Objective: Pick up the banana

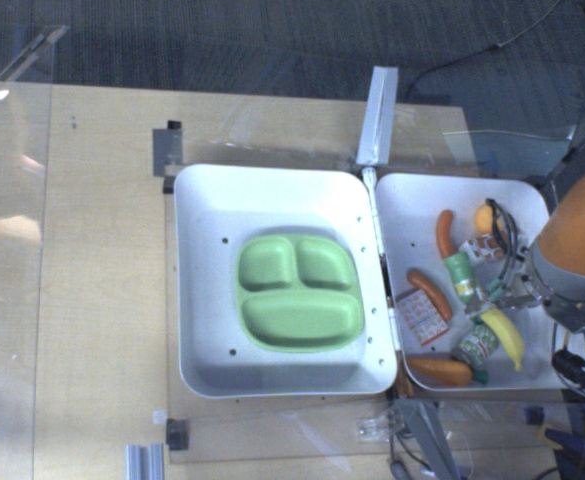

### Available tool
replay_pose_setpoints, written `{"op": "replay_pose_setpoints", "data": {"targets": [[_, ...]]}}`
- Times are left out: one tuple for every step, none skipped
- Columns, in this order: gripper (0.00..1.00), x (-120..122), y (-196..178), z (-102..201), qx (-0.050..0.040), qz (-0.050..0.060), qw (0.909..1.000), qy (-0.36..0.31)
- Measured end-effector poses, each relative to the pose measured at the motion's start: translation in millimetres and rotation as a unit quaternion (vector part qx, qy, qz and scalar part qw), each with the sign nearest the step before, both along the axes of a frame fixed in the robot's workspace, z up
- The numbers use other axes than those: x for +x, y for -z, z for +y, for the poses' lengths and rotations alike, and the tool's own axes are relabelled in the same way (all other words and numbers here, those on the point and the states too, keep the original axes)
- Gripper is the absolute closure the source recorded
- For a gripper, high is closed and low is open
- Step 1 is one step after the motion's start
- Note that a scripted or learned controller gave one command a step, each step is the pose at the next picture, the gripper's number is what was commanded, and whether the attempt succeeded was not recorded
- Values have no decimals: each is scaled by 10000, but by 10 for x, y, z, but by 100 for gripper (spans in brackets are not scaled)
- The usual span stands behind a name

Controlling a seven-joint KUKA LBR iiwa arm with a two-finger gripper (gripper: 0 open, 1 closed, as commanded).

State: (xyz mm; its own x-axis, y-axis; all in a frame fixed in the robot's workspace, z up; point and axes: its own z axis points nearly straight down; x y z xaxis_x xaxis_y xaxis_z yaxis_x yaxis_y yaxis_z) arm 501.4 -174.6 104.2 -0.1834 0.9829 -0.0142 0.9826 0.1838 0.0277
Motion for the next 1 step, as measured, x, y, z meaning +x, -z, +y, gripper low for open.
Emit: {"op": "replay_pose_setpoints", "data": {"targets": [[100,58,-856,504,66,111,9900,1407]]}}
